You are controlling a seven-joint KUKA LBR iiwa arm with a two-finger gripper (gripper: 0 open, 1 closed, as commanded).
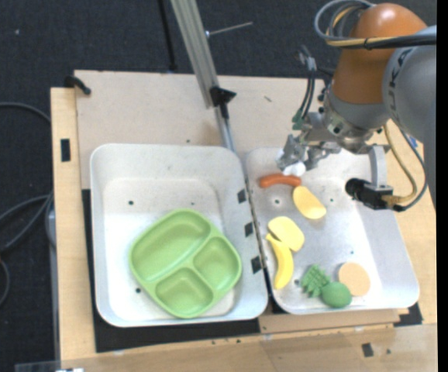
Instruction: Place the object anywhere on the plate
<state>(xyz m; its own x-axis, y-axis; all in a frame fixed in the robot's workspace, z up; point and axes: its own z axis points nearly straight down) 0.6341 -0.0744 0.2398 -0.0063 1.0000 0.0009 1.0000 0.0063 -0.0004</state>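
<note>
A green divided plate (185,263) lies in the left bin (115,178). The right bin (379,242) holds toy foods: an orange-red sausage (280,181), a yellow chip-like piece (309,203), a yellow slice (285,232), a banana (282,267), a green spiky toy (325,287) and a tan round disc (354,278). My gripper (298,161) hangs over the back left corner of the right bin, just above the sausage. I see nothing between its fingers.
A slanted metal pole (201,60) rises from behind the gap between the bins. The arm's orange band and grey wrist (363,60) loom over the right bin's back edge. Black cables run beside the wrist on the right.
</note>
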